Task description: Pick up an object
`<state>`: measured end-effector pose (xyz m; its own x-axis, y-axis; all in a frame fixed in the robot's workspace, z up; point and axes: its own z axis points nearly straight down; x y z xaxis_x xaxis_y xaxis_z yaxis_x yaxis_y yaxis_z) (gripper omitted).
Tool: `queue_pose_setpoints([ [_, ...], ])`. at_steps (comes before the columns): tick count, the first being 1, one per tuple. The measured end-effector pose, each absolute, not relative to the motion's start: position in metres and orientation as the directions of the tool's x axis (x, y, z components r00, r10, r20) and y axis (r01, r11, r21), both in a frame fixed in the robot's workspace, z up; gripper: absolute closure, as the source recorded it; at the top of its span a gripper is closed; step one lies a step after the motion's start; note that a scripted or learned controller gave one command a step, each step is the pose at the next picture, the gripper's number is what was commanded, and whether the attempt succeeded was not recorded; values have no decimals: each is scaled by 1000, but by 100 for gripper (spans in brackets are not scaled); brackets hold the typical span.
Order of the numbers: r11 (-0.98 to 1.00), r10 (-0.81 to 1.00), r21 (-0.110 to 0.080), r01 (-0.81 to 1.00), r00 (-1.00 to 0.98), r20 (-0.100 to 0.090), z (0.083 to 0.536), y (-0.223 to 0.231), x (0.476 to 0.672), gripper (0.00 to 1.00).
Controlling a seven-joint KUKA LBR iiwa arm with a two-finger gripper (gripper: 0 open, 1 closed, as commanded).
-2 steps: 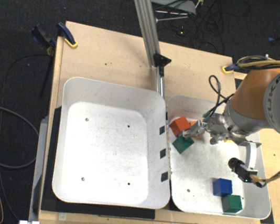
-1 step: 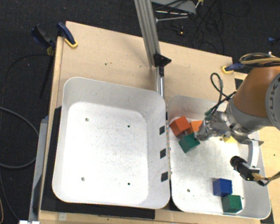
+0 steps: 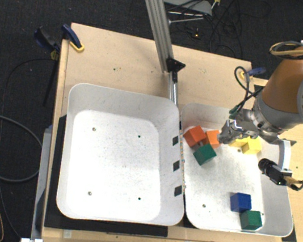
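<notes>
Currently, right bin (image 3: 279,216): orange blocks (image 3: 195,135), green block (image 3: 204,154), yellow block (image 3: 249,144), blue block (image 3: 240,202), second green block (image 3: 251,220). Tool (image 3: 229,133) low beside the orange blocks; grip state cannot be told.

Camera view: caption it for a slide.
Arm lowers gripper among orange, yellow and green blocks in right bin.

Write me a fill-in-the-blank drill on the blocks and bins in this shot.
1. All the blocks lie in the ____ bin.
2. The blue block touches a ____ block beside it.
3. The gripper hangs next to the ____ block, by the orange blocks.
4. The block touching the orange ones is ____.

Missing words: right; green; yellow; green
</notes>
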<state>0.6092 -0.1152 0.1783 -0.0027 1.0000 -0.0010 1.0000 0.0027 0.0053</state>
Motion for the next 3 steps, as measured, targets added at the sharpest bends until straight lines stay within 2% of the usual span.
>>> queue_pose_setpoints([
  [1, 3, 1000, 8, 1000, -3, -2, 242, -115, 609, 100],
  [2, 3, 1000, 4, 1000, -3, -1, 263, -114, 610, 100],
  [3, 6, 1000, -1, 1000, -6, 1, 267, -67, 586, 100],
])
